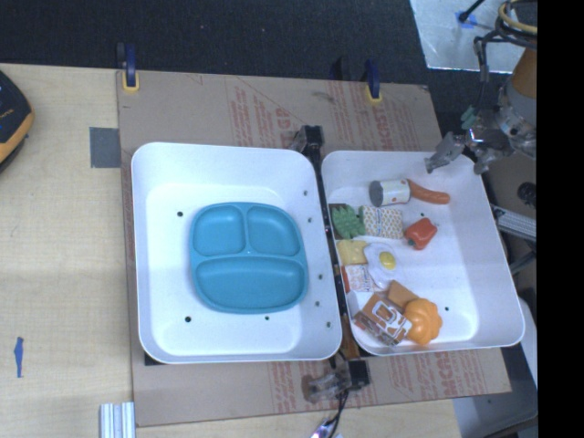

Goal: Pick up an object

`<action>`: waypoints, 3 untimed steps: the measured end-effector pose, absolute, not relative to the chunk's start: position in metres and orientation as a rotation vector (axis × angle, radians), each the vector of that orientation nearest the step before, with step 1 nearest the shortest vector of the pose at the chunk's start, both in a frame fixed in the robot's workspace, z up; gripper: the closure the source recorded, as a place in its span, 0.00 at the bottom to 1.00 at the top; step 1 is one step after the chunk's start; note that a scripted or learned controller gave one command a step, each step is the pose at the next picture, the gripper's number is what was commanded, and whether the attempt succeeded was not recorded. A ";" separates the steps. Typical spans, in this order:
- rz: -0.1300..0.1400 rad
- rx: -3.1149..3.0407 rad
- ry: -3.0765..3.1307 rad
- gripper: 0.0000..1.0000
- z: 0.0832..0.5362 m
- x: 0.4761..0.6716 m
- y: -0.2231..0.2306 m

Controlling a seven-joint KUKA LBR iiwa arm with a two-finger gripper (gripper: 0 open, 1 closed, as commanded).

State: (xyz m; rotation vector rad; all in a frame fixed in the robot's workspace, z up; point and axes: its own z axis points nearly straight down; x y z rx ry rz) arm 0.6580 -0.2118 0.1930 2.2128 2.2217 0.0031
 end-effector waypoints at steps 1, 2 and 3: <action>-0.012 2.225 2.232 0.00 0.107 0.597 -0.211; -0.006 2.219 2.230 0.00 0.091 0.582 -0.186; -0.007 2.215 2.231 1.00 0.103 0.583 -0.188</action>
